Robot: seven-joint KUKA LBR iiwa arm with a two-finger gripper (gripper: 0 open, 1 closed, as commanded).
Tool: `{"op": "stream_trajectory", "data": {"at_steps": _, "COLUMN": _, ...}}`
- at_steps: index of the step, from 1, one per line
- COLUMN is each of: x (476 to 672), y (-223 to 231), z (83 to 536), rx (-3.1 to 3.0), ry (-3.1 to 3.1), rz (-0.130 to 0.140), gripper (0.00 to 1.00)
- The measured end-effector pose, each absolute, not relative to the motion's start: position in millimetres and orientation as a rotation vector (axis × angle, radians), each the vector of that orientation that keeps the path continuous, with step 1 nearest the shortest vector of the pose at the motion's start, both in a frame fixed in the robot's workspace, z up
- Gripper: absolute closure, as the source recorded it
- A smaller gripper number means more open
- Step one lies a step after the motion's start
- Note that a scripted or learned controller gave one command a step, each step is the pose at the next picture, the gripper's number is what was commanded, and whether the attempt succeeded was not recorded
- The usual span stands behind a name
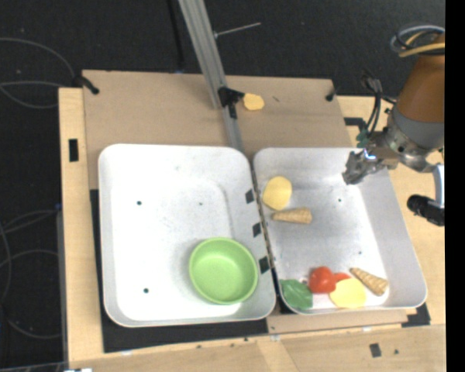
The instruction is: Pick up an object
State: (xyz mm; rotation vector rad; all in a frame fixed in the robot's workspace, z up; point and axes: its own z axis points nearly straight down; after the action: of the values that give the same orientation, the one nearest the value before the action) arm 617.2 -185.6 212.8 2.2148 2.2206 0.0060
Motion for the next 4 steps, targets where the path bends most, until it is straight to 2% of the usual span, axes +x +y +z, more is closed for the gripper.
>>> {"op": "stream_trajectory", "data": {"at_steps": 1, "x": 618.3, "y": -186.7, "z": 239.6, "rx": 2.215, "ry": 2.223, "rz": 0.005, "gripper": 1.0}}
{"op": "stream_trajectory", "data": {"at_steps": 3, "x": 610.0, "y": -76.3, "z": 240.9, "rx": 2.212, "ry": 2.231, "rz": 0.004, "gripper": 1.0}}
{"op": "stream_trajectory", "data": {"at_steps": 4, "x": 621.3, "y": -16.3, "z": 242.0, "rx": 2.211, "ry": 2.231, "rz": 0.004, "gripper": 1.0}}
